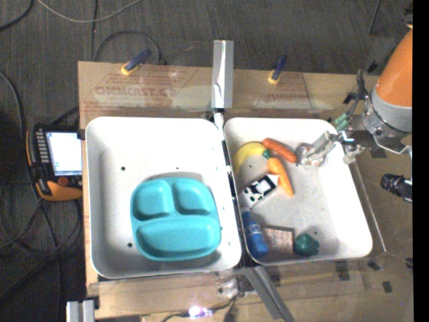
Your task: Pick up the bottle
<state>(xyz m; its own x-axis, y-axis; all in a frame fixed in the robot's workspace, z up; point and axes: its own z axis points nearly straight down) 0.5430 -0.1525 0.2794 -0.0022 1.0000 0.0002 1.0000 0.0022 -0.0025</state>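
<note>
The bottle (254, 234) is small and blue. It lies on its side in the right bin (338, 213), against the bin's left wall near the front corner. My gripper (314, 151) hangs over the back of the same bin, just right of an orange carrot (280, 150). It is well behind and to the right of the bottle and not touching it. Nothing shows between its fingers.
A yellow fruit (247, 156), a second carrot (281, 175) and a black-and-white box (259, 190) lie behind the bottle. A brown block (278, 237) and a green object (306, 244) sit to its right. The left bin (107, 153) holds a teal divided plate (175, 218).
</note>
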